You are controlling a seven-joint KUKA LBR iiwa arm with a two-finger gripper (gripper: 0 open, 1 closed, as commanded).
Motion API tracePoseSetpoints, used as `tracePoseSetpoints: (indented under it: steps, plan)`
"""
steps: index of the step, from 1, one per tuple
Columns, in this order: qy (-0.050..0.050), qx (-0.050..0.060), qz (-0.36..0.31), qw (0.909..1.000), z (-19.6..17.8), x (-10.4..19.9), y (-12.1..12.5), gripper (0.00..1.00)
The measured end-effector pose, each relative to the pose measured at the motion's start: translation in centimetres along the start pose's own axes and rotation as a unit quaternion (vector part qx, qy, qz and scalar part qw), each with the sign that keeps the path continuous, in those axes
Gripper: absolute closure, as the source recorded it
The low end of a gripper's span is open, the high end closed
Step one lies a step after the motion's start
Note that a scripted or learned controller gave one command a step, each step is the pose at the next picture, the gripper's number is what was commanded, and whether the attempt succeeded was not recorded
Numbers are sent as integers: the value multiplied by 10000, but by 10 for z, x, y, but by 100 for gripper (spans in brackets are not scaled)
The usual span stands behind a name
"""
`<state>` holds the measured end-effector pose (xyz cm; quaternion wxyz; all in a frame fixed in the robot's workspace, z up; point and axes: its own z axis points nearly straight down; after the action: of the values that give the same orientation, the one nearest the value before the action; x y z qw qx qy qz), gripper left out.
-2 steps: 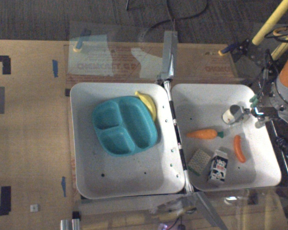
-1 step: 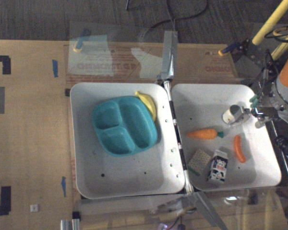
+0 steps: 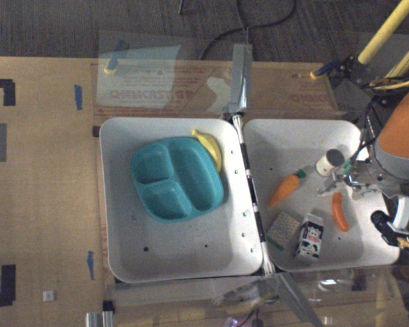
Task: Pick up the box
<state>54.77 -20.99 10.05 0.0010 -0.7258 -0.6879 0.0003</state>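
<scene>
- We see two shallow white bins side by side on the brown worktop [image 3: 41, 182]; the left bin [image 3: 123, 251] and the right bin [image 3: 273, 138] meet along a metal strip between them.
- In the left bin lies a teal divided plate [image 3: 177, 178] with three compartments; a yellow banana [image 3: 211, 147] sits at its upper right edge, touching the plate or partly under it; we cannot tell which.
- The box [image 3: 309, 237], small and white with black markings, stands near the front wall of the right bin; just beside it on the left lies a small speckled sponge [image 3: 282, 229]; the two look close to touching.
- An orange carrot [image 3: 286, 188] with a green top lies tilted in the middle of the right bin, above the sponge; a second, smaller orange piece [image 3: 339, 212] lies upright to the right of the box.
- The arm [image 3: 402, 138], with its orange band, comes in at the right edge; the gripper [image 3: 344, 179] hangs over the upper right part of the right bin, well apart from the box.
- We see nothing between the gripper's parts; whether it is spread or closed, we cannot tell.
- A white round-topped object [image 3: 330, 161] sits just beside the gripper, toward its upper left.
</scene>
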Motion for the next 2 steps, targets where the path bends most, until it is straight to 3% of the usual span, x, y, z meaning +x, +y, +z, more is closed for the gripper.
tracePoseSetpoints:
  steps: [1, 2]
  plan:
    - [-8, -10, 469, 9989, -17, 1, 70, 0]
    - [35, -34, 347, 9994, 13, 7, 102, 0]
